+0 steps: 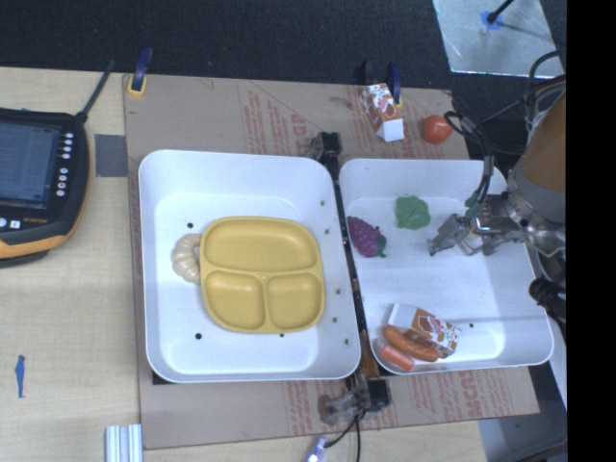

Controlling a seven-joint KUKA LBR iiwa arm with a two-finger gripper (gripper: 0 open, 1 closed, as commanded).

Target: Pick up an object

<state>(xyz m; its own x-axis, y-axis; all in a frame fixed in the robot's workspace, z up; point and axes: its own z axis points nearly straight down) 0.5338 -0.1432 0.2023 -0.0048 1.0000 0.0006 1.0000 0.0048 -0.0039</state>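
Observation:
In the right bin (500,287) lie a green leafy toy (413,212), a purple grape bunch (366,236) by the left wall, an orange carrot or hot dog (402,346) and a small printed packet (431,328) near the front. My gripper (454,238) hangs over the right part of this bin, its fingers spread open and pointing left, with nothing between them. It sits a little right of and below the green toy, apart from it.
The left bin (164,258) holds a yellow divided plate (260,272) with a beige item (185,256) at its left side. Behind the bins lie a small carton (383,110) and a red tomato (436,129). A pendant (34,181) rests at the far left.

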